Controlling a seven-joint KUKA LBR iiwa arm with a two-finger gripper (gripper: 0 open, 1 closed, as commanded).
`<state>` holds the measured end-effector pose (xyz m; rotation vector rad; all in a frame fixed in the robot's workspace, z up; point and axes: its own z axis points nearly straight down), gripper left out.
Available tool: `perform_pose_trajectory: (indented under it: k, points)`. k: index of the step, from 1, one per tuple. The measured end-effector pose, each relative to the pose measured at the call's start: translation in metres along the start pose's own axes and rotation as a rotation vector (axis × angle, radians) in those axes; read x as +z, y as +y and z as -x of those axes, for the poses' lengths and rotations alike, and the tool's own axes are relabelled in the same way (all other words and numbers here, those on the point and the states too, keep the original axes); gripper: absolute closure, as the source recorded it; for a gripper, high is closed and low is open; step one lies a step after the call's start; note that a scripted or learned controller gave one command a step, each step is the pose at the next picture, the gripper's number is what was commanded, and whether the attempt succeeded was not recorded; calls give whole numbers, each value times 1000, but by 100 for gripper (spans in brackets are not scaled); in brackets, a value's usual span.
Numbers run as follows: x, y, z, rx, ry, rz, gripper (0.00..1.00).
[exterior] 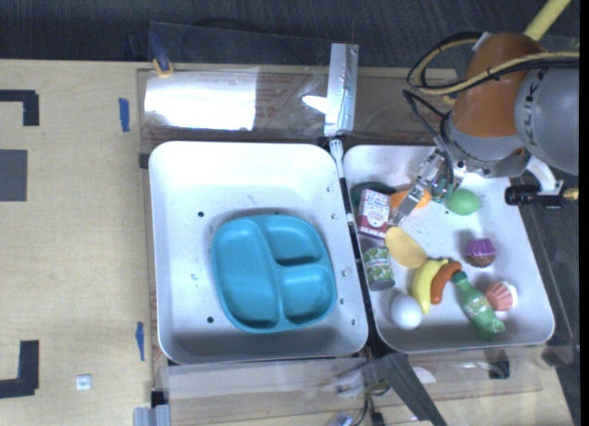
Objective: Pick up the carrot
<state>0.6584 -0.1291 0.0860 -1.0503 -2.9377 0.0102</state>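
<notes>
In the upper half of the right bin [538, 314], the gripper [416, 196] is down among the toys with the small orange carrot [406, 201] caught between its fingertips, clenched on it. The carrot sits near the bin's upper left area, just right of a red and white packet [374, 212] that lies close to the wall shared with the left bin [175, 231]. Room here is tight: the packet and a dark item behind it crowd the left side, a green round fruit [463, 201] lies just to the right of the gripper, and a yellow lemon-like piece [405, 247] sits just below the carrot. The bin's far rim is close above the gripper, under the arm's orange band [492, 88] and looped cables. The barest floor of this bin is a patch between the green fruit and the purple item [479, 252].

Lower in the right bin lie a small green printed packet [377, 268], a banana [425, 283], a reddish piece touching it, a white egg [406, 310], a green bottle [479, 306] and a pink shell-like piece [502, 295], packed close together.

The left bin holds a blue divided tray [273, 271], with bare white floor around it
</notes>
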Motion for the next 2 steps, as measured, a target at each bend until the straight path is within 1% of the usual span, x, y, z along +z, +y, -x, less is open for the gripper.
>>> perform_pose_trajectory:
  k: [1,2]
  points:
    - [-14,5,5,-1,-27,18,100]
    - [-103,59,-46,342,-23,25,100]
